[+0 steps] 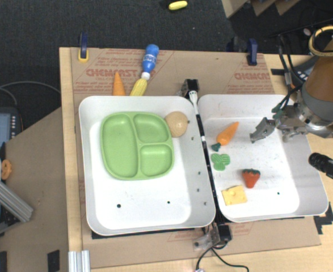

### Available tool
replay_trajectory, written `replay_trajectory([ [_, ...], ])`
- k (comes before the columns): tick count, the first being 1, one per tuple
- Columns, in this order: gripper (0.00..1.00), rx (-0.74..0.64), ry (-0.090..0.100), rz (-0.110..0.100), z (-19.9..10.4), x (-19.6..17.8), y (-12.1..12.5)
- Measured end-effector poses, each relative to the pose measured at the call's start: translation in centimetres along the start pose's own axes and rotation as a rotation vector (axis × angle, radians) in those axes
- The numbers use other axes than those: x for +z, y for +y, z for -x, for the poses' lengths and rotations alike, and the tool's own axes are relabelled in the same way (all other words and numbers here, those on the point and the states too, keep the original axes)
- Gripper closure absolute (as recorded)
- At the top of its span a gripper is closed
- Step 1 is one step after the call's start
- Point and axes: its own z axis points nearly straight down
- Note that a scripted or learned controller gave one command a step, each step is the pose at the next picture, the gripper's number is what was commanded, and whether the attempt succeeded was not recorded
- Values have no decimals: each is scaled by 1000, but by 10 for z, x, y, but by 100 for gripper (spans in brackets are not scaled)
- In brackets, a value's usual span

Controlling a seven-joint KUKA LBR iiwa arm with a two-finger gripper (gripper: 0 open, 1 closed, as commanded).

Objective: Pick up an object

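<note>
The right bin (302, 205) holds a toy carrot (228, 133) near its upper left corner, a green leafy piece (220, 161) just below it by the left wall, a red strawberry (251, 177) toward the middle, and a yellow cheese wedge (234, 195) near the lower left corner. All four lie apart from one another, with nothing over them.

The left bin (132, 208) carries a green divided plate (137, 145) in its upper half, and a tan ball (176, 122) rests just beside the plate's upper right corner.

On the cardboard behind the bins lie an orange cone (118, 84), a yellow corn piece (139, 86) and a blue-and-white bottle (150, 60). A yellow object (178, 5) lies on the dark floor beyond the bench.

The arm comes in over the right bin's upper right corner, its orange band above the wrist. The gripper (262, 131) hangs above the bin's upper middle, well right of the carrot, pointing left and down. Its fingers (259, 134) look parted with nothing between them.

The cardboard bears red printing that reads "CHEMCRAST" or similar; the letters are partly covered.
</note>
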Motion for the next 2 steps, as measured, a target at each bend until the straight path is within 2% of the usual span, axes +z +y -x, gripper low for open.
replay_trajectory([
  [1,0,0,1,-3,-34,118,-28],
  [2,0,5,0,-4,10,113,-56],
])
